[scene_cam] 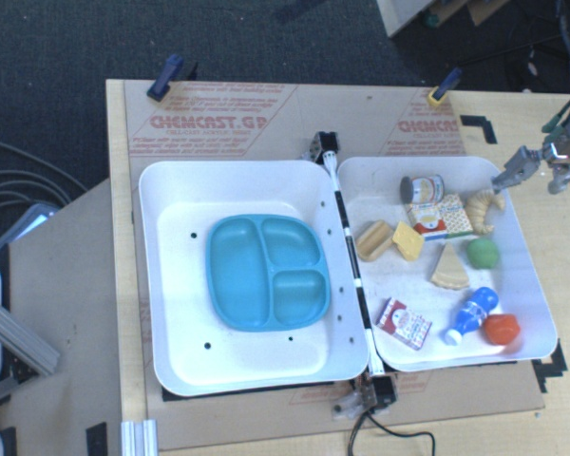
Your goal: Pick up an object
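The right bin [537,283] holds several small things. A small tin can [423,189] lies at the back, with a red and white carton [441,219] just in front of it. A tan pastry [482,209] sits to the carton's right. Toward the middle lie a bread roll [372,240], a yellow cheese wedge [408,241], a green ball [483,252] and a sandwich wedge [449,271]. Near the front are a red and white box [404,323], a blue bottle [470,313] and an orange-red ball [502,329]. My gripper [532,164] hangs over the bin's back right corner, beside the pastry, with nothing seen in it.
The left bin [171,331] carries a blue divided plate [266,272]. A black hinge strip [347,255] runs between the bins. Clamps sit at the board's back edge, one blue [163,78] and one yellow and blue [444,85]. Cables lie on the floor at left.
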